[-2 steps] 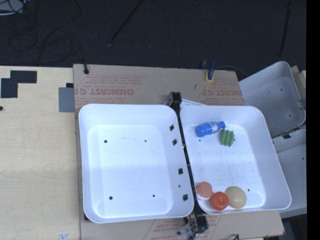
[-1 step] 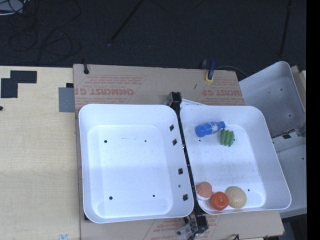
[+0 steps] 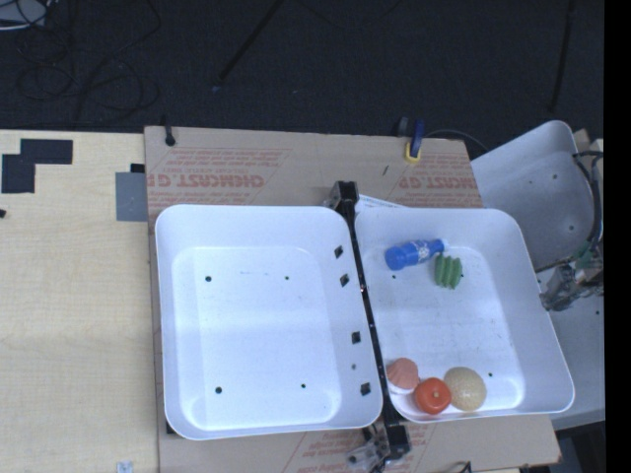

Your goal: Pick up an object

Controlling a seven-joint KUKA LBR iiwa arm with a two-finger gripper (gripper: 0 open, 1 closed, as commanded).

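Two shallow white bins sit side by side on a sheet of printed cardboard [image 3: 246, 170] that lies over the pale wooden surface [image 3: 69, 304]. The left bin [image 3: 256, 333] shows a bare white floor with small dark holes. The right bin [image 3: 444, 333] holds all the loose things. A blue bottle [image 3: 414, 254] lies on its side near the far wall, and a small green ridged object [image 3: 449, 270] lies just beside its cap end. In the near corner three round things cluster together: a pinkish ball [image 3: 401, 371] against the wall between the two bins, a red-orange tomato-like ball [image 3: 432, 395] touching it, and a beige ball [image 3: 464, 387] touching that one on the other side.

The grey arm [image 3: 532, 185] comes in from the right and hangs outside the right bin's far right corner. The gripper [image 3: 564, 289], tangled in cabling, sits just beyond the right rim, well apart from every object. Whether the jaws are apart or together cannot be told; nothing is seen between them.
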